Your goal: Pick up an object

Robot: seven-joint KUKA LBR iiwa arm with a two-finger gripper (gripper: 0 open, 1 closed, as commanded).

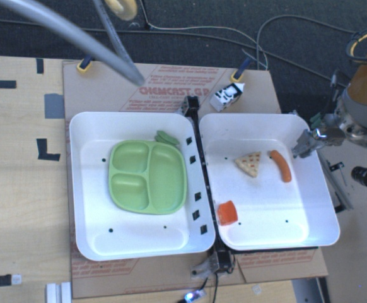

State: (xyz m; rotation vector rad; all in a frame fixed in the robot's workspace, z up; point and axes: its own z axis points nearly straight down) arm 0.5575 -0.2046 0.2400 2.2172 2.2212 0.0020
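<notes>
The right bin (309, 232) holds an orange sausage-shaped piece (280, 166), a tan waffle wedge (249, 164) and an orange block (227, 213) near its front left corner. My gripper (306, 143) hovers over the right rim of that bin, just right of the sausage and apart from it. Nothing shows between its tips.
The left bin (89, 169) carries a green divided plate (148, 176) with a small green piece (167, 138) at its back edge. A black-and-white clip (227, 94) lies on the cardboard behind the bins. Grey tubes (117, 49) cross the upper left.
</notes>
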